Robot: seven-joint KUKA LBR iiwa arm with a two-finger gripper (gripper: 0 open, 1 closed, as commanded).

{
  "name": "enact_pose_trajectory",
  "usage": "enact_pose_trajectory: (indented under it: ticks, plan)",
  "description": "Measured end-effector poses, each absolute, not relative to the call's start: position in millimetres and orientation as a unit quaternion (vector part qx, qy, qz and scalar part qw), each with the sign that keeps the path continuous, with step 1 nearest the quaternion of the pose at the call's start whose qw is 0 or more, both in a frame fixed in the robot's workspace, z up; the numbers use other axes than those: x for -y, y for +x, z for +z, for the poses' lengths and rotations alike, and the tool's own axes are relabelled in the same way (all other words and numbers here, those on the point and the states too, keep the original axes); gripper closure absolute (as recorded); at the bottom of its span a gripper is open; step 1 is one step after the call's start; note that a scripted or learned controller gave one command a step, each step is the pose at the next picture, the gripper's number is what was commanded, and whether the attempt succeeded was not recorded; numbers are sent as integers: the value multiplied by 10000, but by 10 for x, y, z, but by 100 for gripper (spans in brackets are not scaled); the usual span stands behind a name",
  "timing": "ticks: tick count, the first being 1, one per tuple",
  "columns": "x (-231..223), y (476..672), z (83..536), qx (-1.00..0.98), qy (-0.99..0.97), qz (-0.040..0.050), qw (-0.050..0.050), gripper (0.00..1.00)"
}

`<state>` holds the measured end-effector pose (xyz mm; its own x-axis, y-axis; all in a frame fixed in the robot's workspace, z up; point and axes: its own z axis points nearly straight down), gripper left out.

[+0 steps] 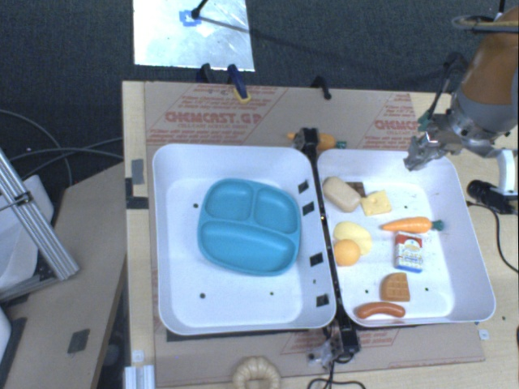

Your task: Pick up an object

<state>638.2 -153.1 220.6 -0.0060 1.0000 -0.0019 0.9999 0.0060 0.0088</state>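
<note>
Gripper (418, 154) hovers over right bin's (474, 241) far rim, fingers' state cannot tell, holding nothing visible. Toy carrot (410, 224) lies inside that bin, near its middle, beside cheese slice (375, 203).

1. Blue plastic 3-compartment plate (250, 235), flat in mid of left shallow white bin (182, 298).
2. Brown cardboard sheet w/ red print (268, 112) under both bins.
3. Shiny silver square sheet (174, 31) on dark floor, far left.
4. Blue-handled clamp (237, 79) on cardboard's far edge.
5. Pale rope ring (258, 373), near edge, centre.
6. Aluminium frame bar (28, 225), far left side.
</note>
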Motion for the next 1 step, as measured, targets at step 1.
enact_pose_trajectory:
  ticks: [1]
  plan:
    - [993,6174,2320,-7105,7037,17,3,100]
